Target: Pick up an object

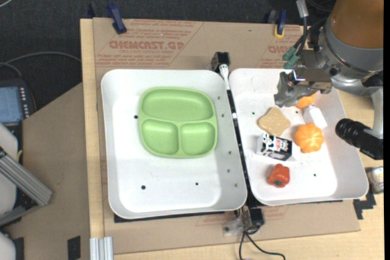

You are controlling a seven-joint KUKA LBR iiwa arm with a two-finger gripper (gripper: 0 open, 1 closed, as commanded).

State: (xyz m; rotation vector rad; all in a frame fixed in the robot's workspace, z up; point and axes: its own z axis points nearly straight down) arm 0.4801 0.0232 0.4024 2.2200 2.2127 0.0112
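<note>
1. Nearest the camera in the right bin (347,189) lies a small red pepper (278,175), well below the gripper (291,95) and a little to its left in the view.
2. Just above the pepper sits a small black-and-white carton (275,145).
3. To the carton's right rests an orange fruit (309,137), below and slightly right of the gripper.
4. A tan slice of bread (274,121) touches the carton's upper edge and lies just below the gripper.
5. The gripper hangs low over the far part of the right bin; I cannot tell whether it is open or closed.
6. A small orange piece (306,100) shows just beside the gripper, on its right, partly hidden by it.
7. Well to the gripper's left, the left bin (122,131) holds a green divided plate (178,122).
</note>
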